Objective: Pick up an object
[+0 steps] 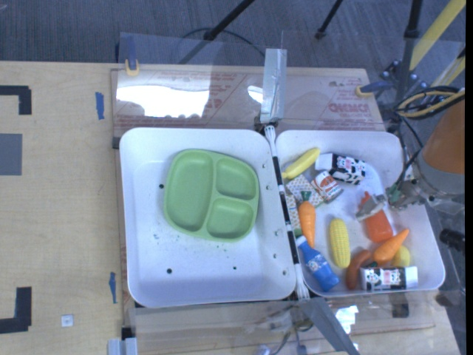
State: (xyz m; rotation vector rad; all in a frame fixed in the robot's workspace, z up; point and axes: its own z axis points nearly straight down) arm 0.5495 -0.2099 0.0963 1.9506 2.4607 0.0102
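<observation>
Green divided plate (211, 195) in left bin (140, 272).

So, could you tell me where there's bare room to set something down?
The left bin has bare floor around the green tray, widest along its near edge. The right bin is crowded: banana, carrot, corn.

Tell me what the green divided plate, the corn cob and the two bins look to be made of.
Green divided plate: likely moulded plastic, matte, one even colour with soft rounded ridges.
Corn cob: probably toy plastic, slightly glossy, uniform yellow.
Left bin and right bin: seemingly thin formed plastic, smooth white with rounded corners; the left one looks speckled.
</observation>
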